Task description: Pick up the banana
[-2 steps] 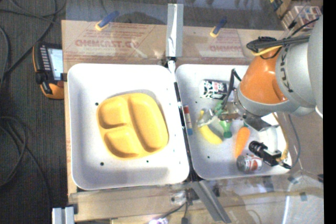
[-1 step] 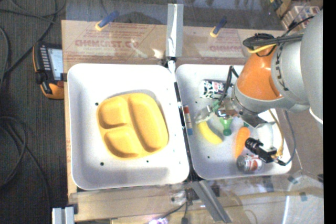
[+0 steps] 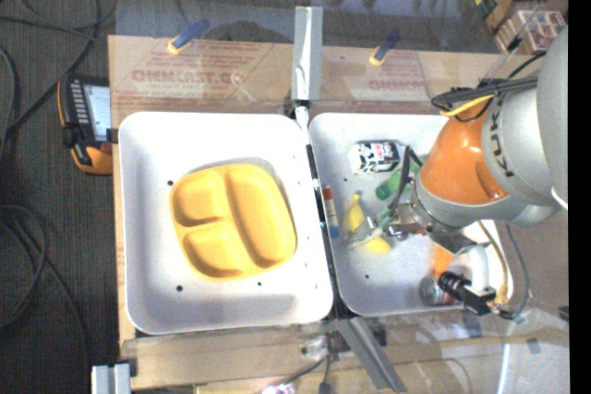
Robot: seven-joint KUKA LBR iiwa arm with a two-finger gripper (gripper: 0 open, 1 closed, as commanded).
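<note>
Nearest my camera, the grey arm with its orange band reaches in over the right bin. Its gripper sits low among the clutter there, and I cannot tell whether it is spread or closed. I see the banana lying in that bin just left of the gripper, near the left wall; a second yellow piece below may be touching the gripper. A black-and-white packet lies further back. The left bin holds a yellow divided tray.
</note>
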